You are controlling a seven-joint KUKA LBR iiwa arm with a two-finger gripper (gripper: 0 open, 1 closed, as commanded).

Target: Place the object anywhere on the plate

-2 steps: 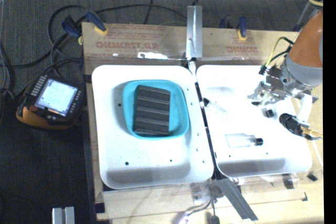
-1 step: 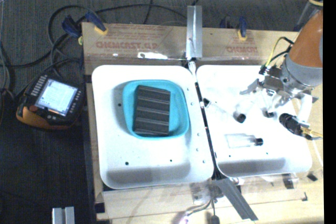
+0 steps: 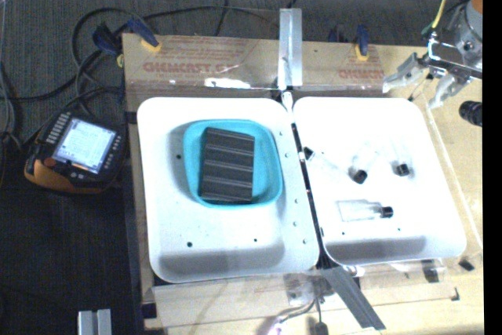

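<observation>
Fingers (image 3: 408,75) spread open, nothing between them, and the gripper (image 3: 423,82) hangs just past the back right corner of the right bin (image 3: 439,231), well up and away from anything it could take. The object looks to be the dark ribbed block (image 3: 227,164), and there it lies, flat on the blue plate (image 3: 271,169) in the middle of the left bin (image 3: 157,247), long side running front to back, sitting wholly inside the plate's rim. By the look of it, the placing is as good as done. If it had to be lifted again, I'd judge it stiff and fairly light, maybe a rubbery or foam pad with grooves across the top; those ridges should give grip, so pinch it across the narrow width, fingers on the two long edges. It looks wide for the gripper, mind. Over in the right bin, three small clear vials: one with a black cap (image 3: 358,175) near the centre, another (image 3: 401,168) just to its right, and a third (image 3: 362,209) lying on its side towards the front edge. They look slippery and apt to roll. A handheld pendant (image 3: 78,149) sits off the bench to the left.
</observation>
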